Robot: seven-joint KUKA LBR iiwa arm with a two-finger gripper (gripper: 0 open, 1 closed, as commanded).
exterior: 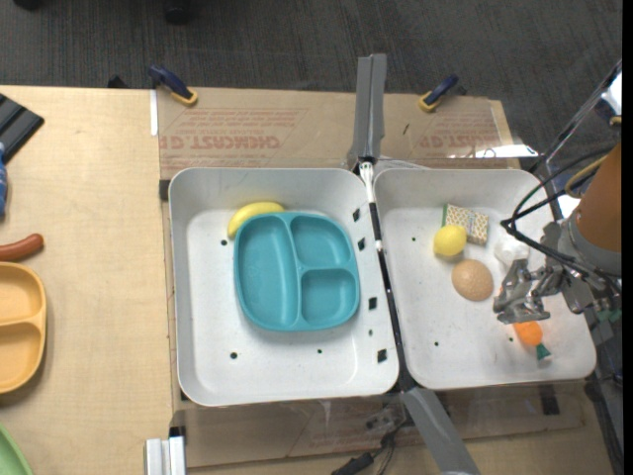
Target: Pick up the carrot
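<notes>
The carrot is a small orange piece with a green tip. It lies near the front right corner of the right bin. My gripper hangs directly over the carrot's upper end, reaching in from the right and very close to it or touching it. The metal gripper body hides part of the carrot's top. I cannot make out whether the carrot sits between the jaws.
In the right bin are also a yellow lemon, a tan egg-shaped item and a patterned block, all left of my gripper. The left bin holds a teal divided plate and a banana.
</notes>
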